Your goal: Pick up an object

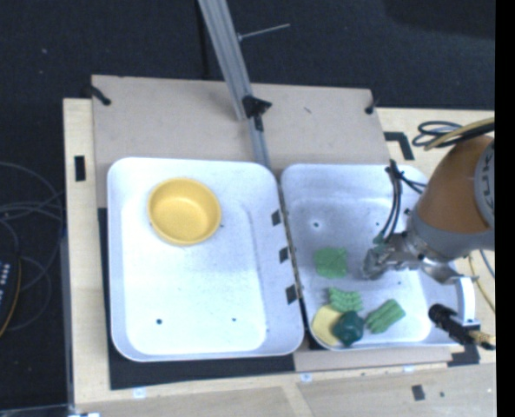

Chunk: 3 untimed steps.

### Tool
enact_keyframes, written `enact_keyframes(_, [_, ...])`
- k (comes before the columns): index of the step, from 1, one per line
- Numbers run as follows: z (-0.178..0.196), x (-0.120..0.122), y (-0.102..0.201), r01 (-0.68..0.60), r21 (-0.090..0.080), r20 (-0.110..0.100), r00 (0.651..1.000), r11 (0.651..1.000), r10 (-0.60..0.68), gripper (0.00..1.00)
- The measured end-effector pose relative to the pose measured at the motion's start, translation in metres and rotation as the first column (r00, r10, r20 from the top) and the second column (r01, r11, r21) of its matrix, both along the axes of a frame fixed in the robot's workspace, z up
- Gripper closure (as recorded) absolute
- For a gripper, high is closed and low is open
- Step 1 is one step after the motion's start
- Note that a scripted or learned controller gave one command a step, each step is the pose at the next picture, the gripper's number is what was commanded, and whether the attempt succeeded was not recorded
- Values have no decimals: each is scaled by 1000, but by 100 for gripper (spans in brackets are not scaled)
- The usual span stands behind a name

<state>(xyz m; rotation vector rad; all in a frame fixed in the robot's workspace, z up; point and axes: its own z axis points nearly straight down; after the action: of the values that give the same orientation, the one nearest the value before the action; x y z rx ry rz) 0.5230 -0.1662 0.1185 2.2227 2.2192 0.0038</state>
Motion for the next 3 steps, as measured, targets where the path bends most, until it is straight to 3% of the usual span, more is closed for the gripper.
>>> enact_keyframes(2, [105,-3,-9,-2,-2,3,1000,1000,2,100])
enact_keyframes(3, [98,12,41,-6,0,-1,1000,1000,6,100])
